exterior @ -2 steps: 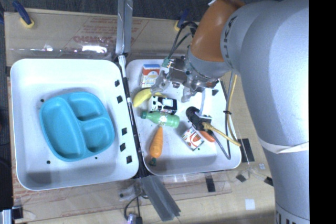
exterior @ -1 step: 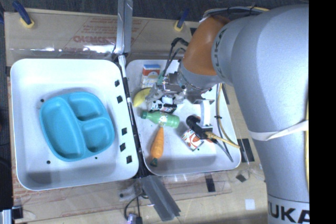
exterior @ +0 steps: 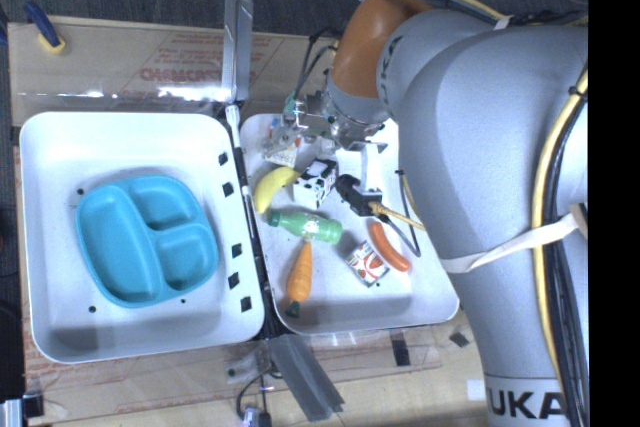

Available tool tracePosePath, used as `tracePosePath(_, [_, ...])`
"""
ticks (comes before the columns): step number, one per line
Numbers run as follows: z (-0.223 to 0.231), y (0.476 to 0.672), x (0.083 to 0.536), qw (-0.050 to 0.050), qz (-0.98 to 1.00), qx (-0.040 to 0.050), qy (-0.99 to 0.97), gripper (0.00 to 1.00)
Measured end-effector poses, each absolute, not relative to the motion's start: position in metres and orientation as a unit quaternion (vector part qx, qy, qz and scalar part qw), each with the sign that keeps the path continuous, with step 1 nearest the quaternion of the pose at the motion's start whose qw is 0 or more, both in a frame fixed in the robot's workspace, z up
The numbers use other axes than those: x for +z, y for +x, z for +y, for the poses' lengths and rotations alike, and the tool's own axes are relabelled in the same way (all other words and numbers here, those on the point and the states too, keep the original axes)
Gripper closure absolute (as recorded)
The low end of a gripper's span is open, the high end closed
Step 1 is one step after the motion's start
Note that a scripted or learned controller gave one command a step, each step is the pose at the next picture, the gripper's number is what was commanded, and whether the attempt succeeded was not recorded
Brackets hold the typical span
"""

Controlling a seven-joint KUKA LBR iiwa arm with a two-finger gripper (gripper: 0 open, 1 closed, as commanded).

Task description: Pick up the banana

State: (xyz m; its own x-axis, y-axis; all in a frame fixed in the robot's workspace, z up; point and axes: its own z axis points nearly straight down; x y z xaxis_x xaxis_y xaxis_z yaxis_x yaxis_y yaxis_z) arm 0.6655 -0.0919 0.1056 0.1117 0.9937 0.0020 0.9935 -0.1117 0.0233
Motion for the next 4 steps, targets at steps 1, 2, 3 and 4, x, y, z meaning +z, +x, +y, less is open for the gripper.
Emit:
tracePosePath(1, [-0.091,0.656,0.089,-0.003,0.658,-0.0020,0.753,0.00])
tracePosePath(2, [-0.090,0.656,0.096,-0.005,0.661,-0.0040,0.750,1.00])
tracePosePath(3, [-0.123,0.634,0.135,-0.004,0.654,-0.0024,0.756,1.00])
tracePosePath(4, [-0.123,0.634,0.134,-0.004,0.654,-0.0024,0.756,0.00])
